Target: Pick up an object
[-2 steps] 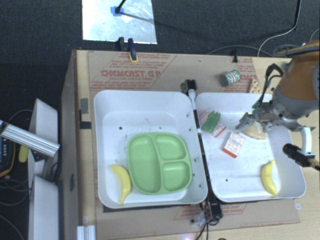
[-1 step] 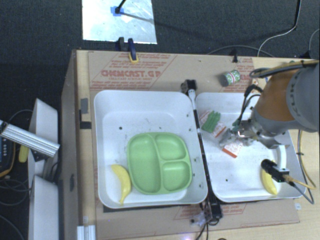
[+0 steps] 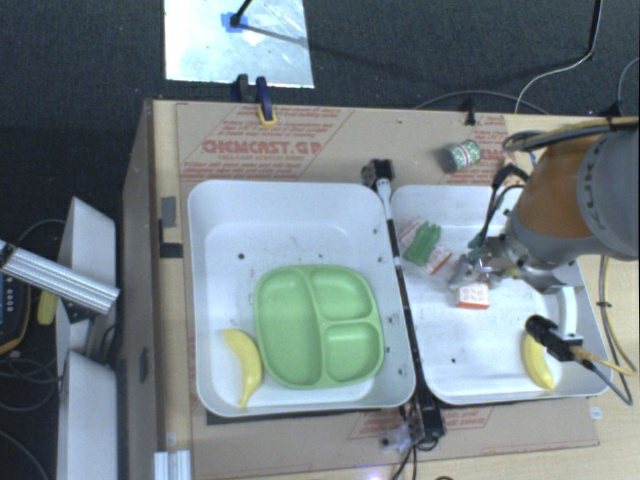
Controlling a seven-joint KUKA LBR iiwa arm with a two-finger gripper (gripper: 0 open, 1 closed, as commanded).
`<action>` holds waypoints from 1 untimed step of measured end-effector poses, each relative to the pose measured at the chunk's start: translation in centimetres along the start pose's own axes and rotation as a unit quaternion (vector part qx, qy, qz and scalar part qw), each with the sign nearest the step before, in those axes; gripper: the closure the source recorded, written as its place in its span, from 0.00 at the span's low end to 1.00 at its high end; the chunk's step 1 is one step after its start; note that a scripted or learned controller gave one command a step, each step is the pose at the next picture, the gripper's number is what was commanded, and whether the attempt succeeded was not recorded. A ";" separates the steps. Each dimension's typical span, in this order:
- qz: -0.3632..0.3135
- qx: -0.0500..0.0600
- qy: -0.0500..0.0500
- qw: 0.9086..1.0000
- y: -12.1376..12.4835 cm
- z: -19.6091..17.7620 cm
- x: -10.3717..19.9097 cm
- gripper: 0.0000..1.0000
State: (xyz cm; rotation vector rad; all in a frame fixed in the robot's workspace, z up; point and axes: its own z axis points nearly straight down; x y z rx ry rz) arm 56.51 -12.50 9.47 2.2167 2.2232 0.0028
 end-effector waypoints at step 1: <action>0.000 0.000 0.000 1.000 -3.2 -9.2 7.4 1.00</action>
